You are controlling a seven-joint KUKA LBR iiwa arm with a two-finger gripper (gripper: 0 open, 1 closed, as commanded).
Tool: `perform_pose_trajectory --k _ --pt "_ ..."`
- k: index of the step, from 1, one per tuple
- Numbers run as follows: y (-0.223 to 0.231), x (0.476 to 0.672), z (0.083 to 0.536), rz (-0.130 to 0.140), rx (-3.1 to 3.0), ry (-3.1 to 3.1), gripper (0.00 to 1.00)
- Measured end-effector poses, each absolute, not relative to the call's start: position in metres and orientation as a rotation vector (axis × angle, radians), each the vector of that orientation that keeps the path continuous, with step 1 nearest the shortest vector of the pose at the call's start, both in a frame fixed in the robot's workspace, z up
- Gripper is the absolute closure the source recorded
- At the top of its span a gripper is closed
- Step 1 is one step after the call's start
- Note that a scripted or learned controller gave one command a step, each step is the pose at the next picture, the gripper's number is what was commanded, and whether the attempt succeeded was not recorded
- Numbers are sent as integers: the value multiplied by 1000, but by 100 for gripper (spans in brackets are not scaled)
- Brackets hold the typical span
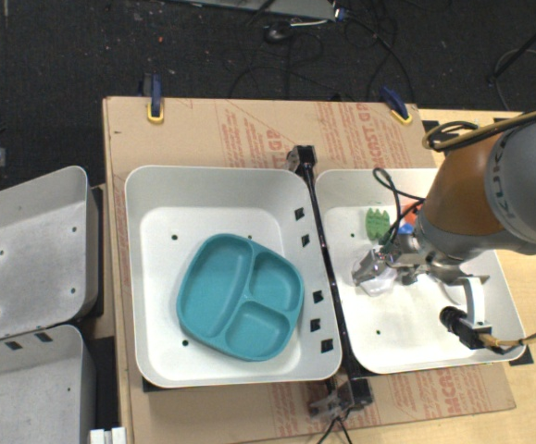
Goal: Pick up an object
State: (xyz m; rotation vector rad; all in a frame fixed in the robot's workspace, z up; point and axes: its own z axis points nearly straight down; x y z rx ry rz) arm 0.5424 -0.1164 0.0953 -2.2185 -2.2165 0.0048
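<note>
Claw (375, 272) low in right bin (434, 354), green object (378, 223) just beside.

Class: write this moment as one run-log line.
arm: over right bin | gripper: low in right bin | green object: right bin, by gripper | teal divided plate: left bin
</note>
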Motion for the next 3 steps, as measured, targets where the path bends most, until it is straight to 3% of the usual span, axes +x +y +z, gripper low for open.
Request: perform_pose_trajectory --k 1,2,3 --pt "-116 542 92 1 -2222 -2219 0" --pt "-116 544 104 -3 -2225 -2220 100" --pt "-115 551 165 -6 -2223 -2228 100"
